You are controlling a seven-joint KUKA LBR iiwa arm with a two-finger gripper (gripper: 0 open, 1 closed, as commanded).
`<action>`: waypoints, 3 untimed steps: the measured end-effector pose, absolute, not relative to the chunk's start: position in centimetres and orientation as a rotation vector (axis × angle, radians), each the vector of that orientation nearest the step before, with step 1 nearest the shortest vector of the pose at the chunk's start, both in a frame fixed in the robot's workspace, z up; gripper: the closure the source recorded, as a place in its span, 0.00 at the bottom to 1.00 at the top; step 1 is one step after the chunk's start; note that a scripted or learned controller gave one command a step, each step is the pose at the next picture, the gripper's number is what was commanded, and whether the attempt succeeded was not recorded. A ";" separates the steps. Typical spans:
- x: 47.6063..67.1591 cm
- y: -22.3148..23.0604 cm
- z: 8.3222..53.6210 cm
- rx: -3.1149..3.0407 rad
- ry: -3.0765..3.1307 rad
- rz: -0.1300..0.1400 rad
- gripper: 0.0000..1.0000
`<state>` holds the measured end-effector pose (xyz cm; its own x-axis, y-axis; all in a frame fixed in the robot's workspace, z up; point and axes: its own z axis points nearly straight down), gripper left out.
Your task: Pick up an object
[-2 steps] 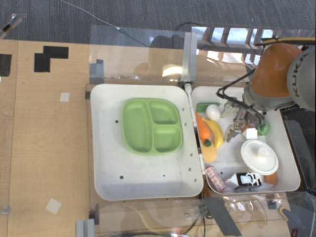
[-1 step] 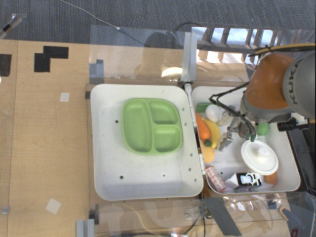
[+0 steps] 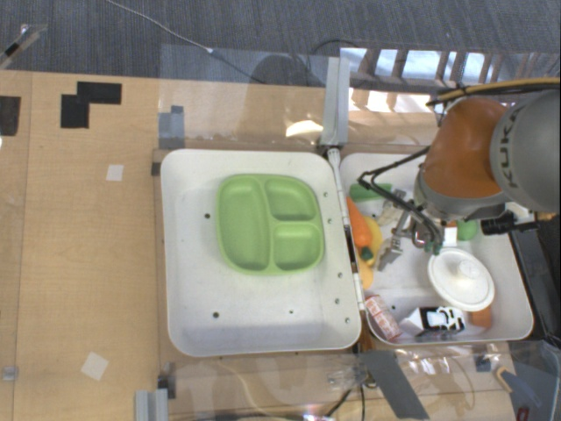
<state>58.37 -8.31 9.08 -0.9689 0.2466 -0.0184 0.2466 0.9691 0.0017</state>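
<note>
My gripper (image 3: pixel 405 235) hangs over the left half of the right bin (image 3: pixel 519 298), below the orange band of the arm (image 3: pixel 469 152). Just to its left lie an orange carrot-like piece (image 3: pixel 358 224) and a yellow piece (image 3: pixel 373 235) against the bin's left wall. To its lower right sits a white round lidded bowl (image 3: pixel 460 279). I see nothing held in the gripper. The arm hides part of the bin's far side.
A green divided plate (image 3: pixel 268 224) lies in the left bin (image 3: pixel 254 327). The right bin's near edge holds a pink packet (image 3: pixel 382 317), a black-and-white item (image 3: pixel 441 319) and a small orange piece (image 3: pixel 480 317). A green item (image 3: pixel 467 229) peeks out beside the wrist.
</note>
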 end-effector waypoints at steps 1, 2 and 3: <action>53.7 -13.5 9.2 0.333 3.104 -0.005 0.00; 61.8 -11.7 8.9 0.450 3.093 0.003 0.00; 62.3 -8.5 9.0 0.456 3.093 0.003 0.00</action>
